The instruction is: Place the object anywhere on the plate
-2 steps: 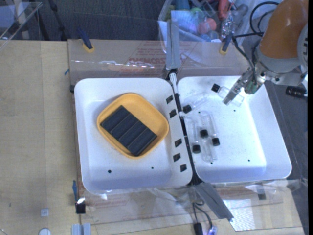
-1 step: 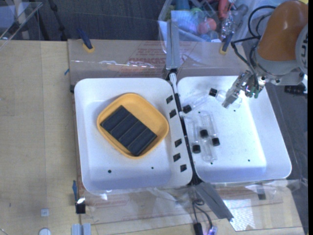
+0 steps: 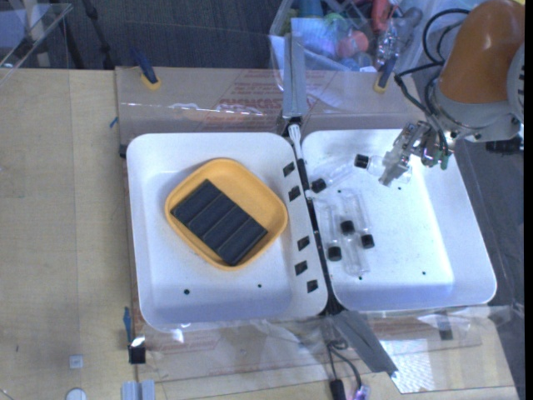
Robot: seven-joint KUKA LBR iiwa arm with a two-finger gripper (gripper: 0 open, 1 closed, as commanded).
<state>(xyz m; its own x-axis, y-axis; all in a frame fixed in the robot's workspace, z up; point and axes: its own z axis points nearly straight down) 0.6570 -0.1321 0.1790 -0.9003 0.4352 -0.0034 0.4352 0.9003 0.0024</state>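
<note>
Camera view from above has the task's thing, as far as I can tell, lying in the right bin: a clear plastic piece with small black caps or knobs, pretty see-through so its outline is hard to pin down. It looks like a couple of transparent tubes or a long clear block, long axis running roughly up-down in the frame, from near the bin's middle toward its front edge, with another clear bit and a black knob further back. The right white shallow bin holds all of that. The silvery two-finger gripper hangs over the back part of that bin, tilted, under the grey arm with the orange band. So the clear piece lies forward and a bit left of the gripper, near but apart. Honestly can't tell if the fingers are apart or together, it's too small and blurry, and I see nothing between them. Target is the yellow rounded-square plate with a dark ribbed rectangular pad on it, sitting in the left white bin, well to the left across the divider with black clips. My guess: the pickup isn't done yet, and the gripper needs to line up across that long axis first.
</note>
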